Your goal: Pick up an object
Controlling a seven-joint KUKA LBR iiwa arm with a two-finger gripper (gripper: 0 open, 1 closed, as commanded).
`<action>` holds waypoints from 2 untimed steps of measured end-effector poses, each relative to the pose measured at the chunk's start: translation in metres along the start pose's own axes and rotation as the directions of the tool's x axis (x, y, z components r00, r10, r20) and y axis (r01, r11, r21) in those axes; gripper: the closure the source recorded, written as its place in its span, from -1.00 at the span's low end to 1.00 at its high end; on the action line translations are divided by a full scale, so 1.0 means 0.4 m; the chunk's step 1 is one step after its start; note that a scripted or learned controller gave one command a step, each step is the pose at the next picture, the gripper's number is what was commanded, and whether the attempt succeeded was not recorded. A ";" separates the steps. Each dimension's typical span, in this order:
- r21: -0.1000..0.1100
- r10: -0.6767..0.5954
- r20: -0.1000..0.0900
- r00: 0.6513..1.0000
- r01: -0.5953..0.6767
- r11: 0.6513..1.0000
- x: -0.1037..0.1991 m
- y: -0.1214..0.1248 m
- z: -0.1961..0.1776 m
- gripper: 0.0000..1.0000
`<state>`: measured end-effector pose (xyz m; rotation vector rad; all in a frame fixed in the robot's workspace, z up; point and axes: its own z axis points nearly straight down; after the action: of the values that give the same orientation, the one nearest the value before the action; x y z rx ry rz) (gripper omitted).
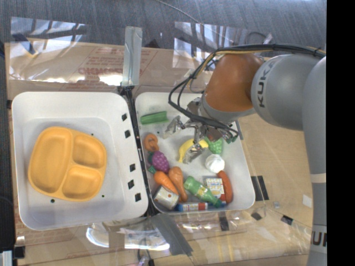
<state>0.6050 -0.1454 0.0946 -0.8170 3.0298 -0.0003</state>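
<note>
My gripper (pixel 183 138) hangs low over the middle of the right bin (pixel 243 173), under the orange wrist band. Its two metal fingers (pixel 173 125) stand apart, open, with nothing between them. The lower finger is right beside a yellow banana (pixel 187 148). A small green toy (pixel 216 146) and a white ball (pixel 214 163) lie just right of it. A green cucumber (pixel 153 117) lies at the bin's far left. An orange fruit (pixel 151 142) and purple grapes (pixel 160 161) sit left of the gripper.
Near the right bin's front lie two carrots (pixel 169 179), a green bottle (pixel 198 188), a red sausage (pixel 226 186), a small can (pixel 165 197) and a marker (pixel 194 206). The left bin (pixel 22 110) holds a yellow divided plate (pixel 67 163). A black divider (pixel 135 143) separates the bins.
</note>
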 end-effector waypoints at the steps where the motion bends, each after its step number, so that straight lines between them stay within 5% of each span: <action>1: -0.001 -0.029 -0.002 1.000 0.029 1.000 -0.006 0.143 0.005 -1.00; 2: 0.000 0.096 -0.004 0.995 -0.096 0.995 0.122 0.074 -0.065 -1.00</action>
<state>0.5478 -0.1444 0.1203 -0.6715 3.0690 -0.0006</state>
